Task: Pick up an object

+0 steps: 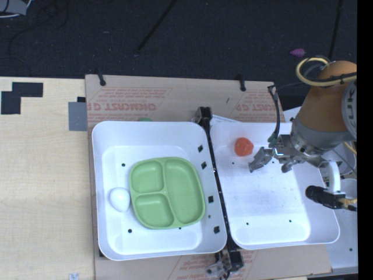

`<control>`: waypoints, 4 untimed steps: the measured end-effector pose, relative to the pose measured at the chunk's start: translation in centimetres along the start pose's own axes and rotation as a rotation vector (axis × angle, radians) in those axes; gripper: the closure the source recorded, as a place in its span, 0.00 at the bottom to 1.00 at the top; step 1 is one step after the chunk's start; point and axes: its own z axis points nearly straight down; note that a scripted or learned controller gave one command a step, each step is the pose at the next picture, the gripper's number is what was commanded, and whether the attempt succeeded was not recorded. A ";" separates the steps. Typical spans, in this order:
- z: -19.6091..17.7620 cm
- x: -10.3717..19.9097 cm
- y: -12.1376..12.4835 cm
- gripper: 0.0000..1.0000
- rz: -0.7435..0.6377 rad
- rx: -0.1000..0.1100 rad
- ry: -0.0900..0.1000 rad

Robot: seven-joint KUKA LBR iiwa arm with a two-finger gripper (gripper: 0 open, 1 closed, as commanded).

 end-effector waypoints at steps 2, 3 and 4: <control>4.3 0.8 -0.2 0.00 0.000 -0.007 -0.001; 9.7 1.0 -0.3 0.00 -0.001 -0.007 -0.001; 8.4 0.8 -0.2 1.00 0.004 -0.010 -0.001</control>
